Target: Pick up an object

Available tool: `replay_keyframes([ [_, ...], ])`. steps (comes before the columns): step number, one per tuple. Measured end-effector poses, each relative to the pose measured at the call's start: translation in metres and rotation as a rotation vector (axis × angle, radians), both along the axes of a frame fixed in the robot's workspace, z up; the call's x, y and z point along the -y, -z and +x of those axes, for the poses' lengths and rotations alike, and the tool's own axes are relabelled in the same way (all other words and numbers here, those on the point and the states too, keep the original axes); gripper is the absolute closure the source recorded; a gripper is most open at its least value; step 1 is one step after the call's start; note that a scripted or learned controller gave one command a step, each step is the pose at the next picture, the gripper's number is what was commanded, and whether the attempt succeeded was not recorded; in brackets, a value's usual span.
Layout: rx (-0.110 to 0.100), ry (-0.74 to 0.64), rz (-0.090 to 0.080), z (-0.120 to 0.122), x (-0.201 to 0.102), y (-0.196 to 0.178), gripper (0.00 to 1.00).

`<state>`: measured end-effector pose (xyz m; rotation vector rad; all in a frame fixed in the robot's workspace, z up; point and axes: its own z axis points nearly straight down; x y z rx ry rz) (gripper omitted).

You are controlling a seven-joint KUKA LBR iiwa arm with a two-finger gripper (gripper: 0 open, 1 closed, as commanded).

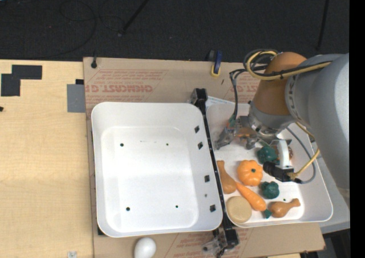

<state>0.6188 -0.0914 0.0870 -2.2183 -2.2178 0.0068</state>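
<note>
The right bin (319,208) holds several toy pieces. Among them are an orange pumpkin (250,171), an orange carrot (251,196), a tan round disc (239,209), a tan gourd (284,207), a tan-orange stick (226,177) and two dark teal lumps (266,154) (270,189). My gripper (238,137) hangs over the back left part of this bin, above and behind the pumpkin. Its grey fingers (224,137) stand spread apart, open, with nothing between them. The arm's body covers the bin's back right corner.
The left white bin (102,137) lies beside the right one, with a black divider rail (206,154) between them. A white ball (145,247) rests on the bench in front of the left bin. A blue and yellow clamp (215,63) sits at the back edge.
</note>
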Motion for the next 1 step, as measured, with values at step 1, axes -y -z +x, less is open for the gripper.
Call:
replay_keyframes([
  [1,0.004,-0.001,0.001,0.0254,-0.0032,-0.0005,0.0],
])
